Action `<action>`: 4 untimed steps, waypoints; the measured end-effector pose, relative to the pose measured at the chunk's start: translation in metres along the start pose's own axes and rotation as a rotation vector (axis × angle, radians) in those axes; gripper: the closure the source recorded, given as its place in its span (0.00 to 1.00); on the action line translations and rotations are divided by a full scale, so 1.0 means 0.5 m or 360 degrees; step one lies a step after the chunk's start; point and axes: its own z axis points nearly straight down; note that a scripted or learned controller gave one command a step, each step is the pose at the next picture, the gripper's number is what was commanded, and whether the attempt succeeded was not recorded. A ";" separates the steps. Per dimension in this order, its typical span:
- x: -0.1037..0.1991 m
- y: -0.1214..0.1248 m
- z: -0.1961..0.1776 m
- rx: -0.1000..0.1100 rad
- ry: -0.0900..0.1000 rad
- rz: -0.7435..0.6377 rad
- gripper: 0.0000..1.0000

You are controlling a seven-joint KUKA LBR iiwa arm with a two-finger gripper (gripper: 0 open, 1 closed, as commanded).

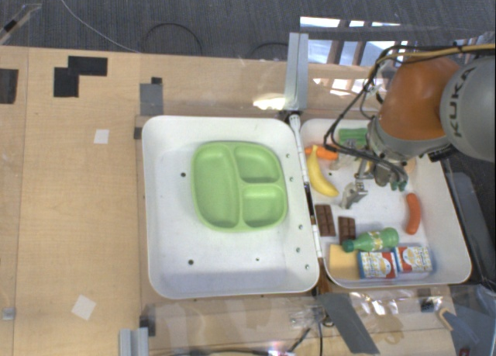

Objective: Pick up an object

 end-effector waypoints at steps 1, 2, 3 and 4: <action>-0.061 0.029 0.001 0.0006 0.0045 -0.0098 0.00; -0.038 0.037 0.002 0.0000 0.0004 -0.0260 0.00; -0.104 -0.009 0.003 -0.0008 0.0018 -0.0134 0.00; -0.114 -0.007 -0.027 -0.0004 -0.0012 -0.0138 1.00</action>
